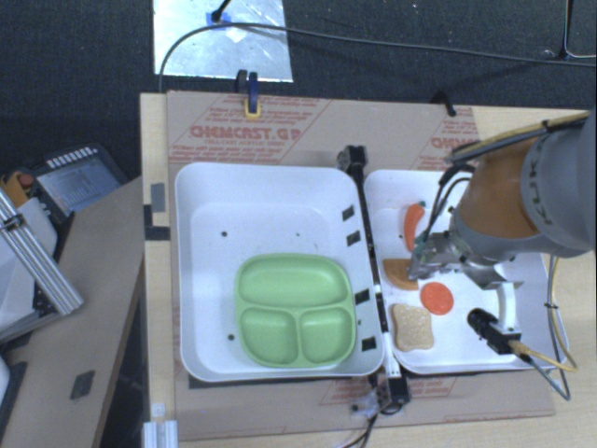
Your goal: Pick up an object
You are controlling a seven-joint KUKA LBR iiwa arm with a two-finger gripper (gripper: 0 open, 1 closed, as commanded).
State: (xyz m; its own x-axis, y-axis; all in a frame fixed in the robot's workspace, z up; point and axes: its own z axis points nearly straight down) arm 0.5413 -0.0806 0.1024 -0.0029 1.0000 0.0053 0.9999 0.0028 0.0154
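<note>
i see the arm (pixel 522 199) reaching in from the right over the right bin (pixel 392 189), its end effector (pixel 422 261) low among the food items near the bin's left side. i cannot tell how the end effector is set; it is too small and dark here. just beside it lie a tan flat piece (pixel 399 273), a round red slice (pixel 437 298) and an orange-red carrot-like piece (pixel 412 224) further up. a slice of bread (pixel 412 327) sits near the bin's front edge. the left bin (pixel 215 203) carries a green divided plate (pixel 295 308) toward its front. both bins rest on cardboard (pixel 280 129) over the bench (pixel 103 343).
</note>
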